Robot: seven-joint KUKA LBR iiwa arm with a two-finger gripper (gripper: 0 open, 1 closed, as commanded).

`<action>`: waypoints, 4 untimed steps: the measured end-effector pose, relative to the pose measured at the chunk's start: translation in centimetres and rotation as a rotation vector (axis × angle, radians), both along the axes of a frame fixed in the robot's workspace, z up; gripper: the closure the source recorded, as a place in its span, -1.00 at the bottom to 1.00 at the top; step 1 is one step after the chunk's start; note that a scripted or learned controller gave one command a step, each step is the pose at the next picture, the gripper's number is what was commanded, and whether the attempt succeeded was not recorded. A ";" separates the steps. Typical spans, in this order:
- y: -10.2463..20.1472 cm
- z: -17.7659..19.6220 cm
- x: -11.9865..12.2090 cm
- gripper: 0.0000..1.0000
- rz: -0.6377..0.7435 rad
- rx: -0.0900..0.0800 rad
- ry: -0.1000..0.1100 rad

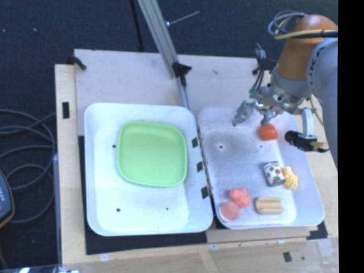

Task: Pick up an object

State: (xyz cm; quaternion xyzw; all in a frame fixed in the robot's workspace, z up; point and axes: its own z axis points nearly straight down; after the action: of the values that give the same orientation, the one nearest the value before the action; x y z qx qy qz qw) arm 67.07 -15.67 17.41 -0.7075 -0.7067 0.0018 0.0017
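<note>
Camera view puts a small round orange-red ball (268,132) at the far side of the right shallow white bin (227,152), directly beneath the gripper (257,114), likely the chosen target. Its fingers (240,116) are spread apart with nothing between them, suited to a descent. Toy foods cluster nearer: a patterned white cube (273,173), yellow corn piece (290,178), tan bread roll (268,206). The left bin (102,169) bears a square green plastic plate (152,153).

Matt white plastic bins (102,209), scuffed and speckled in the right one (227,147), a smooth semi-gloss green plastic plate (152,153), pale matt wood-look worktop (114,73), ribbed bare-metal pole (154,21), glossy orange arm band (298,50), shiny plastic toy foods (268,132).
</note>
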 end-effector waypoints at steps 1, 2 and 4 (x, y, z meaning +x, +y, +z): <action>-0.2 -4.3 0.3 -1.00 0.001 -0.001 -0.002; -0.2 -2.9 0.4 1.00 0.001 -0.001 -0.007; -0.3 2.7 0.8 1.00 0.001 0.001 -0.007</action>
State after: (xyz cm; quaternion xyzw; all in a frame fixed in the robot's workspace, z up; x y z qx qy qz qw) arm 67.83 -16.00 20.14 -0.7072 -0.7071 -0.0009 -0.0005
